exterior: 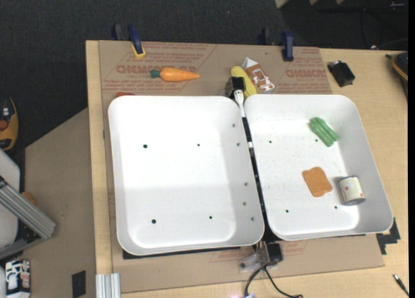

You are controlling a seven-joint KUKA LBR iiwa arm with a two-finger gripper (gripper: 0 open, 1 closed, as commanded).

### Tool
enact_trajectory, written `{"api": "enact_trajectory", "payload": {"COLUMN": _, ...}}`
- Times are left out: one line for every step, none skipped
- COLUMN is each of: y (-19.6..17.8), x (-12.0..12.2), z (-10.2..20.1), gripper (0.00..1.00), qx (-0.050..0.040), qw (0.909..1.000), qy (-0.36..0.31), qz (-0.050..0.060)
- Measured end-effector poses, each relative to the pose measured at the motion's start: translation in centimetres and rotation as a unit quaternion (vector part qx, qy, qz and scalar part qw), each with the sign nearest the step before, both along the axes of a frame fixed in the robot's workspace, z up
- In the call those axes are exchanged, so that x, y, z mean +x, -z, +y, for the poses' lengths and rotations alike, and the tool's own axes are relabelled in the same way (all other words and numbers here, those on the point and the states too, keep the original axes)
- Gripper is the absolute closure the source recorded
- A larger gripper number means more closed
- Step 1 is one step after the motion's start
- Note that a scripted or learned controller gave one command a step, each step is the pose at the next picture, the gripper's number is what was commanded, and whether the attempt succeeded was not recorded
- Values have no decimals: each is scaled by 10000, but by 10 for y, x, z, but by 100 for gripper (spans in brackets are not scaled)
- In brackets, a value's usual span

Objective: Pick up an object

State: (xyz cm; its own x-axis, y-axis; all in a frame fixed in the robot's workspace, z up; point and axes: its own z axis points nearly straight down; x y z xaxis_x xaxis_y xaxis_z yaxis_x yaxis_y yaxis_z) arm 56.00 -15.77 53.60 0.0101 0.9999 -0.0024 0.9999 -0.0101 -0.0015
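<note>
Right bin [363, 225] holds 3 objects: green piece [323, 131], orange block [317, 181], can [351, 190].

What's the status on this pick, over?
Nothing lifted yet. Green piece, orange bread-like piece and small can lie loose in right bin. Toy carrot lies on cardboard behind left bin. Pick path unobstructed.

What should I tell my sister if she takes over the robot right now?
End effector: nothing to report on its state from the camera view.
Right bin: green piece near the back, orange-brown piece and small can close together toward the front right.
Outside the bins, on the board behind them: toy carrot, and a yellow item at the gap between the bins.
Done: nothing lifted.
Left: pick up one object.
</note>
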Motion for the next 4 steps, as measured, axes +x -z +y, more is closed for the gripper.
{"api": "enact_trajectory", "payload": {"y": 1, "x": -48, "z": 61, "gripper": 100, "qx": 18, "qw": 10000, "qy": -60, "qz": 9}}
{"api": "enact_trajectory", "payload": {"y": 0, "x": -82, "z": 119, "gripper": 100, "qx": 19, "qw": 10000, "qy": -71, "qz": 4}}
{"api": "enact_trajectory", "payload": {"y": 1, "x": -81, "z": 30, "gripper": 100, "qx": -5, "qw": 10000, "qy": -8, "qz": -23}}
{"api": "enact_trajectory", "payload": {"y": 1, "x": -81, "z": -42, "gripper": 100, "qx": -11, "qw": 10000, "qy": -22, "qz": -28}}
